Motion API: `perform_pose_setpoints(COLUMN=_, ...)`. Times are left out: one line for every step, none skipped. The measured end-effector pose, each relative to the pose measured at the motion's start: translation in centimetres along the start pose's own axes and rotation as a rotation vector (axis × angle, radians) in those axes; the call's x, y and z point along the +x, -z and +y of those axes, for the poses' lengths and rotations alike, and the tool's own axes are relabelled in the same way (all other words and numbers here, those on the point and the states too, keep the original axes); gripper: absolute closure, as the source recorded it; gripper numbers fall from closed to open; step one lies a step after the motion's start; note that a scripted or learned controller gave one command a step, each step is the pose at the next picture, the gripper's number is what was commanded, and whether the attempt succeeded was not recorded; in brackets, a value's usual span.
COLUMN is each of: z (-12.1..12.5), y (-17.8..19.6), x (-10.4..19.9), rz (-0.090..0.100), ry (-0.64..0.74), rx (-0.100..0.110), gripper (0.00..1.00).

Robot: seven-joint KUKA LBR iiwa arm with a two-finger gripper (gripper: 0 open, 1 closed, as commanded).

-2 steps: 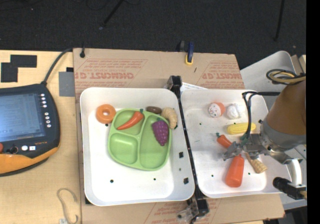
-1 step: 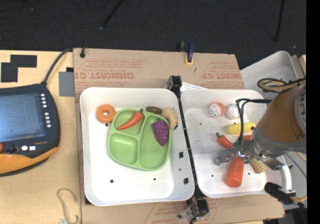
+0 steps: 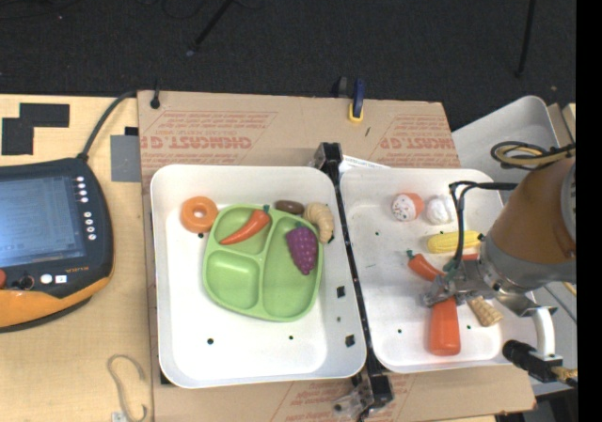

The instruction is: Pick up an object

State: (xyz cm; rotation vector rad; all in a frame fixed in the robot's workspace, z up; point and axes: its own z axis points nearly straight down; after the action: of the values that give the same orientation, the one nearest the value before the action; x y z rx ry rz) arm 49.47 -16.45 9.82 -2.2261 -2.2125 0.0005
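Arm reaches over right bin; jaws low among the toys there, just above the orange carrot-like piece, with a small red piece and corn cob close by. Cannot tell whether jaws are open or closed, nothing visibly between them. Left bin carries a green divided tray with grapes and a red pepper, orange ring beside it

You look down from one fixed camera above the bench, tilted at a slant toward its far edge. Both bins sit mid-frame, left bin and right bin, at middle distance. The arm enters from your right.
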Motion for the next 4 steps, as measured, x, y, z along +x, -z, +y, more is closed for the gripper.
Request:
perform_pose_setpoints(z=0.5, y=6.2, x=0.2, rz=-0.002, ry=0.006, rx=-0.005, gripper=1.0)
perform_pose_setpoints(z=0.0, y=10.7, x=0.6, rz=-0.002, ry=0.006, rx=-0.004, gripper=1.0)
perform_pose_setpoints(z=0.0, y=13.1, x=0.5, rz=-0.002, ry=0.007, rx=-0.003, gripper=1.0)
perform_pose_setpoints(z=1.9, y=13.9, x=5.1, rz=-0.001, ry=0.01, rx=0.0, gripper=1.0)
